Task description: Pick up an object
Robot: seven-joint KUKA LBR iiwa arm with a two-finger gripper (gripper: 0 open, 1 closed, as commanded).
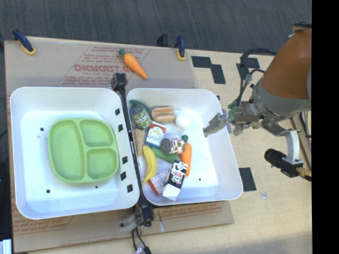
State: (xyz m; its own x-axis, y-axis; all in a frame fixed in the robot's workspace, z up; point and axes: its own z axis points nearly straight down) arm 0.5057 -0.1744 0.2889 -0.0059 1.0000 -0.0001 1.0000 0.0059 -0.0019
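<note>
The gripper (214, 125) hovers above the right bin's (226, 179) right edge; jaw state cannot be determined. The nearest object, a white egg (183, 120), lies in this bin's upper part, smooth and rounded, beside a hot dog (162, 114).

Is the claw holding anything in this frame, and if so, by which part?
Nothing is held: the claw sits above the right bin's right edge, with no object between its fingers.
</note>
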